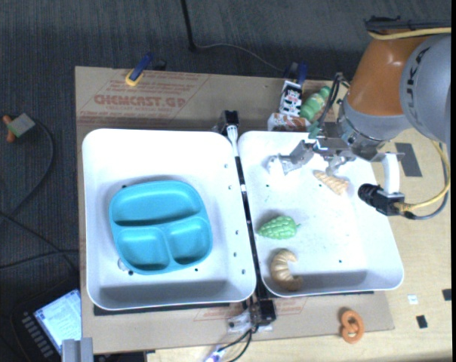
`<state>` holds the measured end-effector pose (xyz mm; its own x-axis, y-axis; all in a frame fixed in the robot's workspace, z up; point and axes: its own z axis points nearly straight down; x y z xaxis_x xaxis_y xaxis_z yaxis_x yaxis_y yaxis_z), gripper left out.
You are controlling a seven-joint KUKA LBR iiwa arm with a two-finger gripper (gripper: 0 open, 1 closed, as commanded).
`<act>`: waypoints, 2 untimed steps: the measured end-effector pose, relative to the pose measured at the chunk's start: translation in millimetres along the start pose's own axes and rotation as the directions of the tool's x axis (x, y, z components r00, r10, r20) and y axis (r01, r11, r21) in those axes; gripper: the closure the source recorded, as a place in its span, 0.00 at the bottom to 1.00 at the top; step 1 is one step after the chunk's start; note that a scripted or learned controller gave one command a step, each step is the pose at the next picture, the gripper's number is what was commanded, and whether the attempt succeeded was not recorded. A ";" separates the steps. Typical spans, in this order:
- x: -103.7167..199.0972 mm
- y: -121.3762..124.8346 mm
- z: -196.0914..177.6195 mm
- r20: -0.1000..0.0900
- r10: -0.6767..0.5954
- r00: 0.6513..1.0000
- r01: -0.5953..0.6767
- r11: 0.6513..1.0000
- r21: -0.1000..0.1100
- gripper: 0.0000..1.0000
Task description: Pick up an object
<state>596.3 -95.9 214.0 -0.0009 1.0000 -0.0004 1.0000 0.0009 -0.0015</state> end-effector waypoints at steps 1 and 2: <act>-6.4 -27.5 125.4 0.001 0.002 1.000 -0.002 1.000 -0.007 0.00; -24.3 -38.9 112.3 0.000 0.001 1.000 -0.001 1.000 0.000 0.00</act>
<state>557.3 -120.3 101.8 0.0001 1.0000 -0.0002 1.0000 -0.0001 -0.0010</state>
